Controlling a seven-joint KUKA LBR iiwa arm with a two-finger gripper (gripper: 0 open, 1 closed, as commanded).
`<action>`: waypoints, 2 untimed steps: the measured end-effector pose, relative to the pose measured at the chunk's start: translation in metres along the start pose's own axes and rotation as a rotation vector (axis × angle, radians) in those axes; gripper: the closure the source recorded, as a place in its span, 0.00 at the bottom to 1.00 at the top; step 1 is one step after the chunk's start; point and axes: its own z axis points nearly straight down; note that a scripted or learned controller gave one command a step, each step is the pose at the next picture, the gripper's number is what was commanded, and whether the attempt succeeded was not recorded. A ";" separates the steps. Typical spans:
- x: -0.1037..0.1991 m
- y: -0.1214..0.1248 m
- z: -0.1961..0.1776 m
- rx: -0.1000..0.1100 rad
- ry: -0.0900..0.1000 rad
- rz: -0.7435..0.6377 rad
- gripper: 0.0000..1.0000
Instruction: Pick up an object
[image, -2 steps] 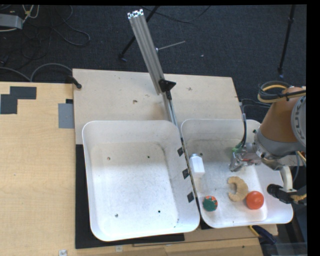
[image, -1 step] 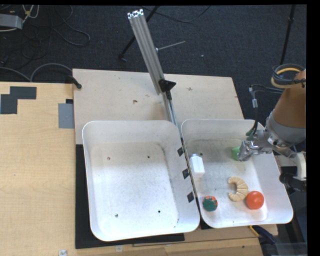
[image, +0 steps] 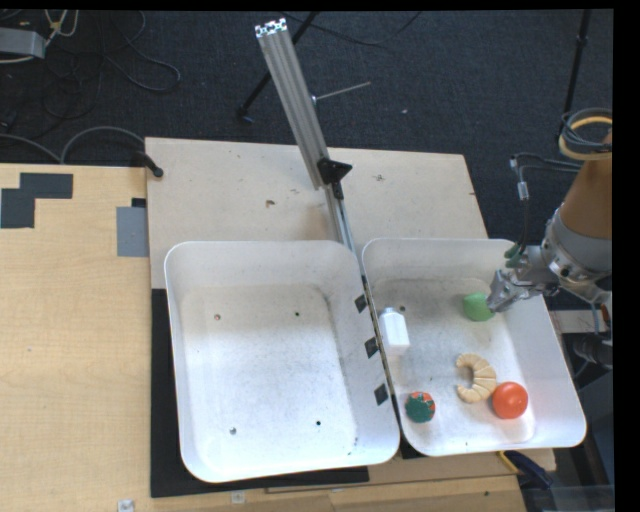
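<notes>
The hand (image: 503, 293) hovers right beside the green object (image: 478, 307) in the right bin (image: 560, 400); whether it grips anything, I can't tell. Approaching off-centre (the thing looks round) could nudge it away.

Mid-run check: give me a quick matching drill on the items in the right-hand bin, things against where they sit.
Things:
1. green object
2. red ball
3. white block
4. green-and-red ball

Places:
A. against the divider between the bins
B. front right of the bin, beside the tan curved piece
C. right at the gripper
D. front left corner of the bin

Pairs: 1-C, 2-B, 3-A, 4-D
</notes>
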 end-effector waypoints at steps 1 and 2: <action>0.056 0.002 0.007 0.006 0.004 -0.004 1.00; 0.107 0.002 -0.008 0.003 0.004 -0.004 1.00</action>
